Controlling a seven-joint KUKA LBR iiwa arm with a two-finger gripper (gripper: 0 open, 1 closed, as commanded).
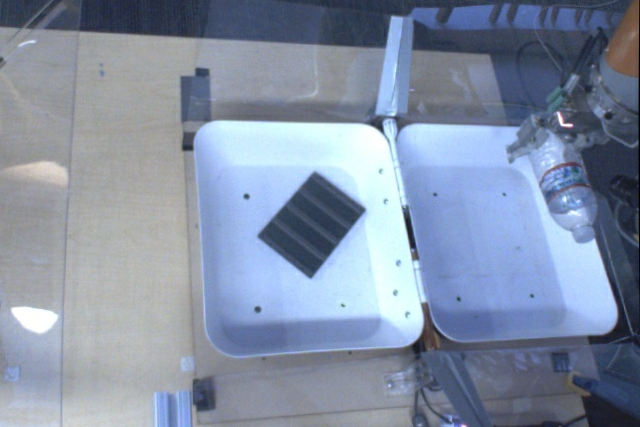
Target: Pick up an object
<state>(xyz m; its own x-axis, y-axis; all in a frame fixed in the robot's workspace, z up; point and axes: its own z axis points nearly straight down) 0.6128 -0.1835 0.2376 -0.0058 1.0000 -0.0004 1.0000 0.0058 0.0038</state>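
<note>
Gripper [545,130] at the right bin's [500,315] far right edge, closed on a clear bottle [566,185].
Bottle hangs slanted, cap down — a dark ridged pad [312,223] lies in the left bin [230,315].

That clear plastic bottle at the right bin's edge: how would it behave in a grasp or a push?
The bottle looks clear and apparently empty, so probably light. Its round, smooth body may slip or squash between fingers. It hangs tilted just below the tool over the right bin; set down sideways, it would likely roll.

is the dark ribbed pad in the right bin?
No, the dark ribbed pad lies flat in the left bin; the right bin has a clear plastic bottle at its right edge.
</note>
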